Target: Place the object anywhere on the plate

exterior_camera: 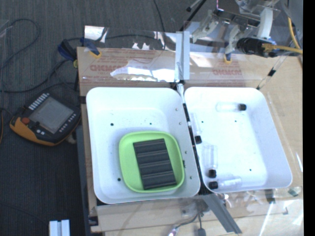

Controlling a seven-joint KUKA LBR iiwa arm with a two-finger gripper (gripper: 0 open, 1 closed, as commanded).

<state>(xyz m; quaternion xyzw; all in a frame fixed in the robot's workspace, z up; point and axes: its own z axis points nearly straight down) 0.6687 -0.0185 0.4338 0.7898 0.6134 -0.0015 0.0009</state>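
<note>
Dark and ribbed, the object is seen lying flat on the green plate in the left bin, low in the frame. At the upper right, beyond the right bin, the tool is raised; whether it is released or clenched cannot be told.

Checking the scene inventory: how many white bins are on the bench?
2. The left bin holds the green plate; the right bin sits beside it, touching along the middle.
</note>
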